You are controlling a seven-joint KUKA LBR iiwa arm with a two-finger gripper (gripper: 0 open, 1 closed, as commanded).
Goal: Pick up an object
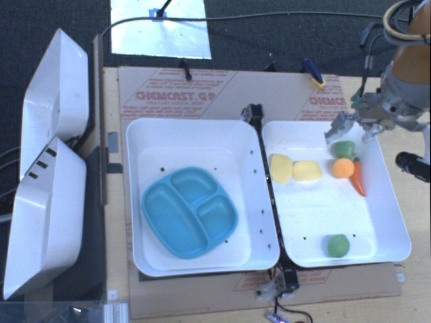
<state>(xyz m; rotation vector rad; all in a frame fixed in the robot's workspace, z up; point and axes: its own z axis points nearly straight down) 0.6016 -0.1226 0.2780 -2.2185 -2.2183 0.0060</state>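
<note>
Two bins: my gripper point(353, 126) hangs spread above the right bin point(390, 237).
Nearby: green ball point(345, 149), orange ball point(343, 168), carrot point(359, 179).
Left bin point(155, 136): blue tray point(190, 211).

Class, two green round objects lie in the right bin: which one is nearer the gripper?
The small green round object at the bin's far corner, directly under the gripper, beside the orange ball. The other green ball lies by the near wall.

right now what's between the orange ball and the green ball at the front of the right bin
Nothing stands between them in the camera view: bare white floor of the right bin runs from the orange ball to the green ball.
</note>
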